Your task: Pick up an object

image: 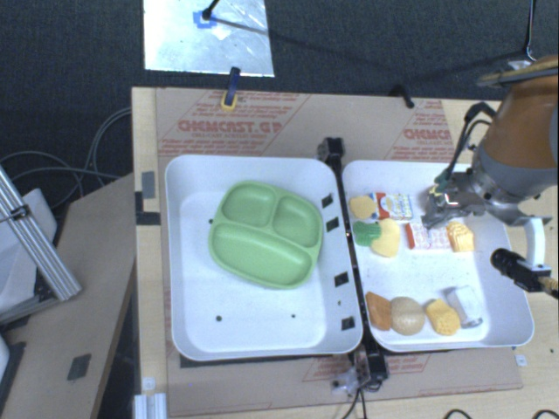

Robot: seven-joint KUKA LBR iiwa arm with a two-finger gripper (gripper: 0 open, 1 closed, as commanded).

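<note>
The right bin (507, 321) holds several small toy foods. A yellow piece (362, 206) and a red and white packet (395, 206) lie at its back left. A green piece (367, 231) touches a yellow piece (386, 240) below them. A flat red and white card (421, 237) lies in the middle, with an orange-yellow block (460, 236) to its right. Along the front lie an orange piece (378, 311), a tan potato-like piece (406, 314), a yellow cob (443, 319) and a pale cylinder (463, 302). My gripper (438, 206) hangs low over the card's right end, beside the block.
The left bin (192, 321) bears a green divided plate (266, 232). A black divider with clips (342, 234) runs between the bins. The grey arm with its orange band (524, 138) covers the right bin's back right corner. A black part (520, 271) juts over the right rim.
</note>
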